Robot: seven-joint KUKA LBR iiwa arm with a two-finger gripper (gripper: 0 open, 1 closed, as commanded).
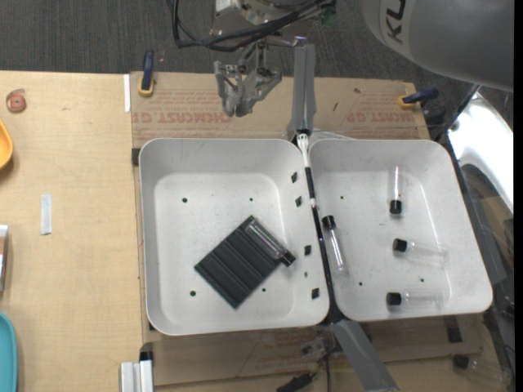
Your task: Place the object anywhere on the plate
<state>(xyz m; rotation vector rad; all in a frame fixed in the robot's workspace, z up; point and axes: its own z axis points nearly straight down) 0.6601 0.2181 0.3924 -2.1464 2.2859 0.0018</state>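
A dark ribbed rectangular plate lies at a slant in the left bin. A clear tube with a black cap rests along the plate's upper right edge, its cap end just past the plate's corner. My gripper hangs high over the cardboard behind the left bin's back rim, well away from the plate and the tube. It is open with nothing between its fingers.
The right bin holds several clear black-capped tubes, one close to the divider and others further right. Clamps sit at the cardboard's back corners. Cables trail from the wrist.
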